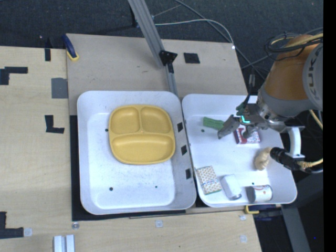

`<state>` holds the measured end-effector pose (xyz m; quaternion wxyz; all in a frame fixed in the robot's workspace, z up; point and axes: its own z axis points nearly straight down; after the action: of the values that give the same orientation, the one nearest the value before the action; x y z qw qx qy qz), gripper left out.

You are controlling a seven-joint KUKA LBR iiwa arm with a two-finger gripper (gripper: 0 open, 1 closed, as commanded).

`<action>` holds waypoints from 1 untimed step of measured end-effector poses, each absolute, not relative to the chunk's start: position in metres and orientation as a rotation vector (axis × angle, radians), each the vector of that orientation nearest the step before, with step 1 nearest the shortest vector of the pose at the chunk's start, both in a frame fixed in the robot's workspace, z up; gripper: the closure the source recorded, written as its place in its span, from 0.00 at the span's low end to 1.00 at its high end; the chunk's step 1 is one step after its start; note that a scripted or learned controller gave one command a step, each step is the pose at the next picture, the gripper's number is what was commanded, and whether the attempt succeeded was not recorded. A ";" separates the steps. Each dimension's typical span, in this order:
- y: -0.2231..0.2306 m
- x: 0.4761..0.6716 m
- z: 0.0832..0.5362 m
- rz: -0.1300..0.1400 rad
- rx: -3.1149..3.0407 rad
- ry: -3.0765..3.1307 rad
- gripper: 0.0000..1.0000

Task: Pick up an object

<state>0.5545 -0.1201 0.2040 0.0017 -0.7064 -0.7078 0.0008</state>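
arm over the right bin, gripper low among the clutter

the gripper [233, 127] hung in the right bin [197, 105]; i cannot tell how it stood. a green piece [212, 123] lay just left of it, a red-white packet [247, 136] just right. nearer the front lay a tan lump [261, 160], checked pad [208, 179] and small can [260, 193]. the left bin [94, 193] held a yellow tray [142, 134]. bins sat on a pale bench [31, 140], dark carpet [220, 4] behind.

two white bins [89, 156], one yellow divided plate [142, 134], six small objects [208, 179] in the right bin.
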 end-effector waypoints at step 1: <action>-0.120 0.555 0.205 0.001 -2.218 -2.222 0.00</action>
<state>0.5549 -0.1201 0.2046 0.0011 -0.7064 -0.7079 0.0004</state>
